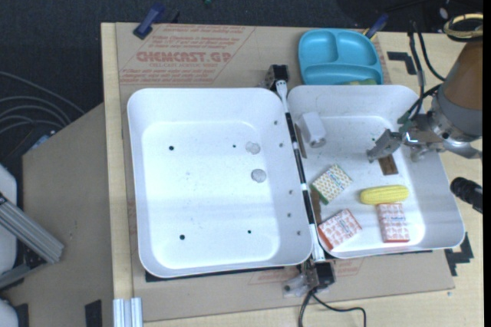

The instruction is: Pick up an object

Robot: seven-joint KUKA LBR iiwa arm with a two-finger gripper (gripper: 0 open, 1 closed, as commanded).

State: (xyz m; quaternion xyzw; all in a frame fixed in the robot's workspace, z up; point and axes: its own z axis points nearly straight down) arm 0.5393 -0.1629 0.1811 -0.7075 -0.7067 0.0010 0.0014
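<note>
Candidates all sit in the right bin (430,107): yellow corn-shaped piece (383,195), red-and-white packet (393,222) just below it, another red packet (339,228) at the bin's near-left corner, a patterned green-white block (331,183), and a grey block (312,127) up near the divider. A small brown piece (389,164) lies just under the gripper (386,145).

Gripper hangs over the bin's middle-right, above the brown piece and just up from the corn. Nothing visible between the fingers; can't tell whether they're wide or narrow from this angle.

Risks, my read:
- corn and packet nearly touch, so the fingers may straddle both or nudge one away
- flat packets lie low, so the fingers may skate over them
- brown piece is thin, easy to miss

Left bin (153,164) holds two small grey discs (255,162).
</note>
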